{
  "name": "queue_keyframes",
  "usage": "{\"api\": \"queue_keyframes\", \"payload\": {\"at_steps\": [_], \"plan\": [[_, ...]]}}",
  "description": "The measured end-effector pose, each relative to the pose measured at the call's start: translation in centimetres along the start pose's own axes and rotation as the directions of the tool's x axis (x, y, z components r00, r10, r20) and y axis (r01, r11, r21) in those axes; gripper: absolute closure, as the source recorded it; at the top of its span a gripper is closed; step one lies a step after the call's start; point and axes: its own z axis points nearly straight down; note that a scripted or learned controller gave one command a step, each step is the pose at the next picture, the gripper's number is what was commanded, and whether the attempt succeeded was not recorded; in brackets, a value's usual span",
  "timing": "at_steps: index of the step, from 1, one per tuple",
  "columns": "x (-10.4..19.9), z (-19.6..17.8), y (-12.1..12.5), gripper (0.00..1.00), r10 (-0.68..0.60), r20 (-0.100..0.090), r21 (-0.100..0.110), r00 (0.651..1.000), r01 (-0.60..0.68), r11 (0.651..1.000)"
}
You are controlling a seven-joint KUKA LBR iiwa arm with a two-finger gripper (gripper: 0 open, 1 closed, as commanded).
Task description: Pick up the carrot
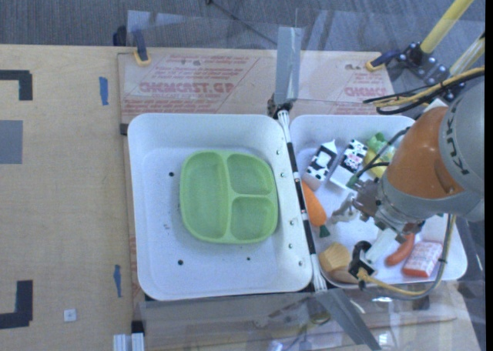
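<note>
Your carrot [313,207] is lying ungrasped by the right bin's [312,135] left wall; the jaws are hovering just beside it (apart or together, you cannot tell).

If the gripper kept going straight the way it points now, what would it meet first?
Probably the carrot: the gripper points toward the view's left across the right bin, and the carrot lies just ahead by that bin's left wall. Its height is unclear, so it might pass above.
</note>
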Motion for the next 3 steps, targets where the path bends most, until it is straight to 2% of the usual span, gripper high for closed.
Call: {"api": "queue_keyframes", "payload": {"at_steps": [1,2,3], "plan": [[-0.6,0.0,-1.4,0.00,-0.116,0.000,-0.005,0.993,0.116,0.993],[-0.6,0.0,-1.2,0.00,-0.164,0.001,0.001,0.987,0.164,0.987],[0.6,0.0,1.6,0.00,-0.222,0.002,0.002,0.975,0.222,0.975]]}}
